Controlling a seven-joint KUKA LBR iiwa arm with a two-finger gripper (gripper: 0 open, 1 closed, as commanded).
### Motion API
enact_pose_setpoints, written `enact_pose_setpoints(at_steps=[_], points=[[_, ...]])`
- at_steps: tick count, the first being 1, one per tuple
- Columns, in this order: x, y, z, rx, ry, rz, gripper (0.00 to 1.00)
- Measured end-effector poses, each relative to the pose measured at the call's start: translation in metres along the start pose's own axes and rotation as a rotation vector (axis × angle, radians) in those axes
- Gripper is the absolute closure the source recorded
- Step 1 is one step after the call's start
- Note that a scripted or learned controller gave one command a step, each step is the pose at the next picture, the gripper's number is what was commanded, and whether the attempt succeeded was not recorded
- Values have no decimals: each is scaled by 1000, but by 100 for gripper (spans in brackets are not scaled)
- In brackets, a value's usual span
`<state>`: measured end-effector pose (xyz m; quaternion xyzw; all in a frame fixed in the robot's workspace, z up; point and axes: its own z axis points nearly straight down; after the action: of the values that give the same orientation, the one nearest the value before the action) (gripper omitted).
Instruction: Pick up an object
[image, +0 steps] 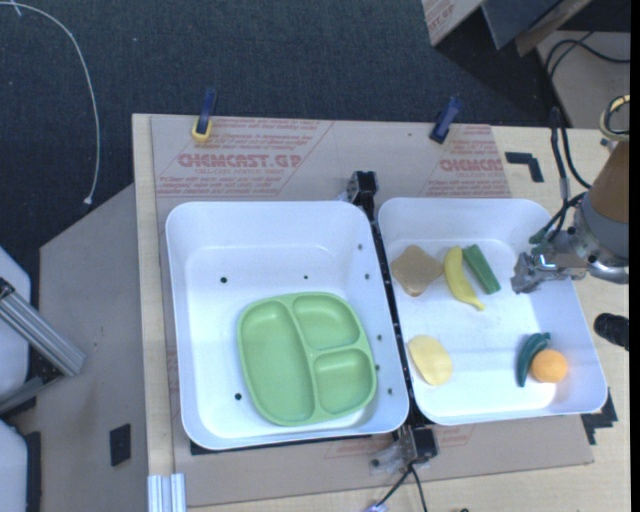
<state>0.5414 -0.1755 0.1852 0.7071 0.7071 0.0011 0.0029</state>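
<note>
Overhead, the counter (300, 150) is a brown printed board clamped at its far edge, on dark carpet, with cables trailing beside it. Taking the right bin (570, 400) as my landmark: the left bin (200, 260) touches it and holds a green divided plate (303, 356). Inside the right bin lie a tan piece (416, 270), a yellow banana (460, 277) beside a green block (481, 268), a pale yellow piece (431, 359) and an orange fruit with a green leaf (546, 365). My end effector (527, 276) hovers over its far-right part, holding nothing; its opening I cannot tell.
</note>
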Motion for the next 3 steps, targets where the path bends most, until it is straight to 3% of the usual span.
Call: enact_pose_setpoints(at_steps=[1, 3], points=[[-1, 2, -52, -2, 0, -1, 100], [108, -18, -38, 9, 6, -6, 100]])
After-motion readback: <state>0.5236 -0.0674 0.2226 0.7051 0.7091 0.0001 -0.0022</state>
